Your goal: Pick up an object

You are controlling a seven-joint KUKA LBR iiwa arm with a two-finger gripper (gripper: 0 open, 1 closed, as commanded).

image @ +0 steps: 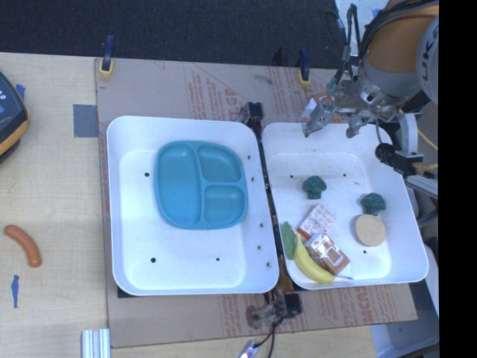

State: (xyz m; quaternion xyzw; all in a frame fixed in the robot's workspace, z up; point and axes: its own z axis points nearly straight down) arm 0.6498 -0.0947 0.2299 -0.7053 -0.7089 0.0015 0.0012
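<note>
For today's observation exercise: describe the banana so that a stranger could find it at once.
Look at the right-hand white bin, then its near edge towards the left corner. There lies the banana, curved and yellow, between a green pod-like piece and a snack packet; nothing else there is yellow.

Wooden bench [52, 192], dark floor [186, 10]

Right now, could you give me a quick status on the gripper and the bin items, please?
Gripper open, holding nothing, above right bin's far edge. Broccoli pieces, banana, packets lie untouched. Nothing in the way.
</note>
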